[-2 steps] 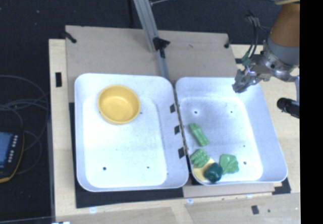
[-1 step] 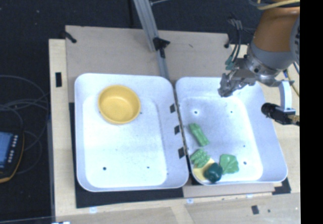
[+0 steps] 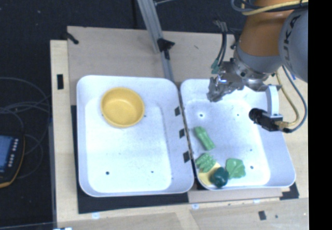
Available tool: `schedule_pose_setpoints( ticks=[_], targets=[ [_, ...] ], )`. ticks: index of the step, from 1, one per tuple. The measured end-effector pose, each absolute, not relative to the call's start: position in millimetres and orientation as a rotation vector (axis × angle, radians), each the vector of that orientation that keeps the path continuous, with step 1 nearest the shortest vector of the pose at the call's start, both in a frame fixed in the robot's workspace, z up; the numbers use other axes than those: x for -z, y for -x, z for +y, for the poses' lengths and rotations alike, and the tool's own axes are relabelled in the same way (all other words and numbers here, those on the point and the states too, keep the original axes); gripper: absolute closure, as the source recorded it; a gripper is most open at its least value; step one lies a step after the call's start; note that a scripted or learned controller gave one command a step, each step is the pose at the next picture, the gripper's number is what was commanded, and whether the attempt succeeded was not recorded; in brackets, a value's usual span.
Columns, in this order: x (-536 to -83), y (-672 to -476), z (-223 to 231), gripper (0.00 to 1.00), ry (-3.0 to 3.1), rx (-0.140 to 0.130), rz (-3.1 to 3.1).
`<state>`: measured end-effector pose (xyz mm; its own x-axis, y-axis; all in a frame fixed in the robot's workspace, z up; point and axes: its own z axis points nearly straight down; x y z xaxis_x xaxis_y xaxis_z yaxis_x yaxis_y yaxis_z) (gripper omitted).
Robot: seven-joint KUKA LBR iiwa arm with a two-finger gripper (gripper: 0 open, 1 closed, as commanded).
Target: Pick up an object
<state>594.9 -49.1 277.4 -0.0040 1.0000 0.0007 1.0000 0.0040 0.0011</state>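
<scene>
My gripper (image 3: 216, 91) hangs over the far left part of the right bin (image 3: 270, 146), pointing down, with nothing seen between its fingers. A green elongated object (image 3: 203, 138) lies in the right bin near its left wall, well below the gripper. Near the front edge sit another light green piece (image 3: 205, 161), a green leafy piece (image 3: 236, 167) and a dark green round object (image 3: 219, 177) on something yellow. A yellow bowl (image 3: 122, 106) rests in the far part of the left bin (image 3: 124, 167).
A grey metal pole (image 3: 150, 16) slants down from the top to the divide between the bins. A black cable fitting (image 3: 264, 118) of the arm hangs over the right bin's right side. The wooden bench (image 3: 114, 47) surrounds both bins.
</scene>
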Motion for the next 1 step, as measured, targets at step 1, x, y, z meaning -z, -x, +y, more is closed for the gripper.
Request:
schedule_pose_setpoints(
  ticks=[1],
  targets=[
    [-278.4,-582.7,6.2,1.0,-2.216,-0.002,2.227]
  ],
)
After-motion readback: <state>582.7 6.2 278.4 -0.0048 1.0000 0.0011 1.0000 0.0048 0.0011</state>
